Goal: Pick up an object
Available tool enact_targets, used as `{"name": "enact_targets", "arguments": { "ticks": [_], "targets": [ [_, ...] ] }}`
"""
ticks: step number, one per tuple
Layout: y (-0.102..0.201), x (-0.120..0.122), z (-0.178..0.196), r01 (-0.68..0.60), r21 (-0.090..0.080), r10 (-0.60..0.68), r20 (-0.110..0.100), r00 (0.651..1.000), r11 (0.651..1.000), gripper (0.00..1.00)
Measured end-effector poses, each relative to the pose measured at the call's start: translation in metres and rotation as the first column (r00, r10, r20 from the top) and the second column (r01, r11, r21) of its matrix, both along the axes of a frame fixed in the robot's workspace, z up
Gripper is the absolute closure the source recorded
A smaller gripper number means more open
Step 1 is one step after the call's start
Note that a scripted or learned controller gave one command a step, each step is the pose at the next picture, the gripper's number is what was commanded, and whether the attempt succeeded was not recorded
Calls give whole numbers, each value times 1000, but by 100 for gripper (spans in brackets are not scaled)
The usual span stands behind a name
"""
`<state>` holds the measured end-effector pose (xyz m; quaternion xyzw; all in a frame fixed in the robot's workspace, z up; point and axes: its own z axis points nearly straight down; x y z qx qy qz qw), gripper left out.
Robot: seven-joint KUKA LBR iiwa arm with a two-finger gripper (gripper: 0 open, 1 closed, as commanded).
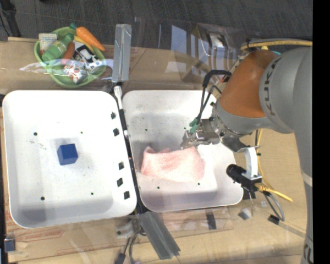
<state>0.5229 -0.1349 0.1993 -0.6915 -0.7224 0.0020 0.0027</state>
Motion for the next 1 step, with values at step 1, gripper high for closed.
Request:
{"name": "enact_targets", "arguments": {
  "ticks": [1],
  "targets": [
    [0, 0, 5, -6, 2, 6, -9, 1000, 1000, 100]
  ]
}}
